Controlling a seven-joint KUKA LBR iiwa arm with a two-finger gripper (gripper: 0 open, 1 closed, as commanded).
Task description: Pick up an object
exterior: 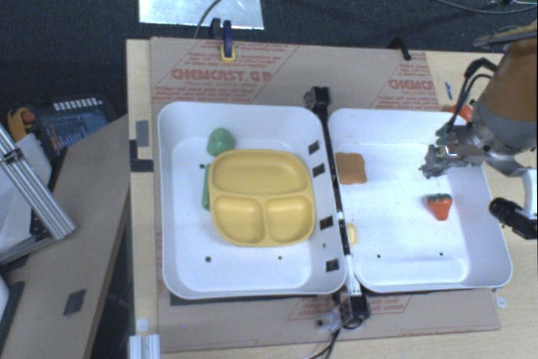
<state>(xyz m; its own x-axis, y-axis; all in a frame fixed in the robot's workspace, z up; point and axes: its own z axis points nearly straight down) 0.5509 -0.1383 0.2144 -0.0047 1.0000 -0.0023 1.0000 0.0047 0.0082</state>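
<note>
Claw (pixel 435 161) above right bin (pixel 403 269), near strawberry (pixel 440 205); yellow tray (pixel 259 197) in left bin (pixel 181 181).

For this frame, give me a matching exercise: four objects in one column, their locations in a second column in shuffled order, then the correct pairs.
Things:
1. yellow divided tray
2. toy strawberry
3. brown toast slice
4. green toy

Places:
A. right bin, by the centre divider
B. left bin, peeking out from the tray's upper-left edge
C. middle of the left bin
D. right bin, below the gripper

Pairs: 1-C, 2-D, 3-A, 4-B
</note>
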